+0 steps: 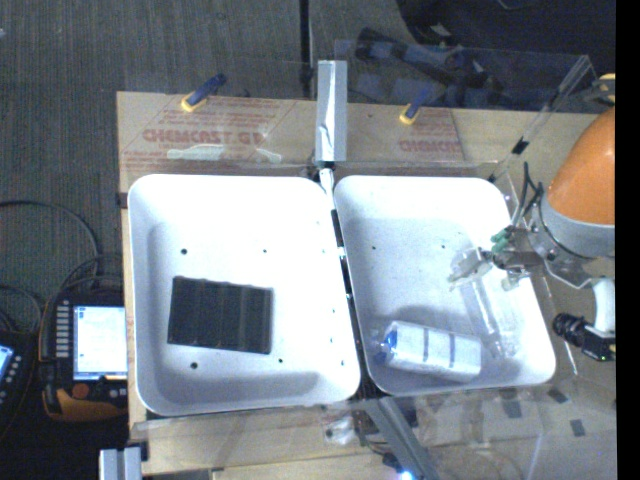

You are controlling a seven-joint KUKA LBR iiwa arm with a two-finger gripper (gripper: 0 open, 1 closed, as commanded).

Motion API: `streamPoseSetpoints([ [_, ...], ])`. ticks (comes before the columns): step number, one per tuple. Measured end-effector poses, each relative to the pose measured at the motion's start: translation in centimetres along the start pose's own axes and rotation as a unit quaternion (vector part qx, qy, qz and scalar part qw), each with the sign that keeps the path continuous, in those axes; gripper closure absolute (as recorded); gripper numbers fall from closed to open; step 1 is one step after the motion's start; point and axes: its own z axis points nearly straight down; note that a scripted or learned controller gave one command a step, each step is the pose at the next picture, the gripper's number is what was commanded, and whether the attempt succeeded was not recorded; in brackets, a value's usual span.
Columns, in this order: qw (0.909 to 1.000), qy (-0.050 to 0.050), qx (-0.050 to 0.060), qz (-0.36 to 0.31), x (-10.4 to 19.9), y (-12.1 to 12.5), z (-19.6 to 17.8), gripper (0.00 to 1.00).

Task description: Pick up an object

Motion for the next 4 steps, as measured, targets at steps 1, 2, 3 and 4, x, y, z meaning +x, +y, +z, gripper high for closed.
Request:
streamPoseSetpoints([
  [1, 0.9998, 0.0, 0.001, -0.019, 0.3, -2.2, 3.1, 0.0],
  [2, 1.0, -0.001, -0.001, -0.009, -2.4, -2.5, -1.2, 0.0],
  [3, 0.9967, -0.001, -0.008, -0.08, -4.4, -1.9, 9.8, 0.0],
  [4, 0.9967, -0.001, -0.01, -0.081, -4.3, -1.7, 8.8, 1.0],
])
